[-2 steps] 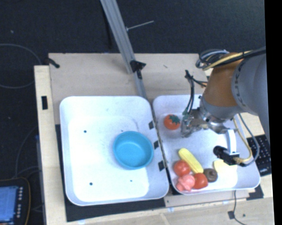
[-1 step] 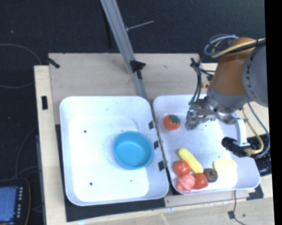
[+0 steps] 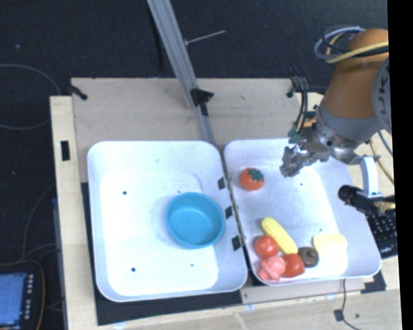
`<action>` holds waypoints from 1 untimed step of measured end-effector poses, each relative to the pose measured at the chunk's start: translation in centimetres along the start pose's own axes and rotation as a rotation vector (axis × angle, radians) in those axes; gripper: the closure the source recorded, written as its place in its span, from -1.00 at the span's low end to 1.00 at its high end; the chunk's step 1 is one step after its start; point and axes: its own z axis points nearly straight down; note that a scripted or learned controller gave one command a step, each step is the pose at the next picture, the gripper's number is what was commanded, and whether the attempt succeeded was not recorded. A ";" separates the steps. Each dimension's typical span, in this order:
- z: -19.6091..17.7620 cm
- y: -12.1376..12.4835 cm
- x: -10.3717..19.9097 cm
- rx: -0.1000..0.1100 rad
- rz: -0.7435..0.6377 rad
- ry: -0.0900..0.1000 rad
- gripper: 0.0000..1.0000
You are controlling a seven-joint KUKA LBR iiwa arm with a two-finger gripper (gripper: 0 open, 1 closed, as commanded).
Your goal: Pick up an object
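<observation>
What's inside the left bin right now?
The left bin holds a single blue bowl, sitting upright toward its right side. The bowl's inside looks bare. Whatever bin floor lies under the bowl is covered.

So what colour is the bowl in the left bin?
Blue. The bowl shows clearly in the camera view.

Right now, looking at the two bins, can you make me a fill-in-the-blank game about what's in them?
1. The blue bowl sits in the ____ bin.
2. The long toy beside the red tomato is a banana, and its colour is ____.
3. The gripper hangs over the ____ bin.
4. The orange-red toy with a green top lies alone, nearer the ____ than the food pile.

Missing words: left; yellow; right; gripper
</observation>
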 end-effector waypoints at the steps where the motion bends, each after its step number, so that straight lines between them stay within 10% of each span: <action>1: -0.2 1.9 4.9 0.005 -0.004 0.001 1.00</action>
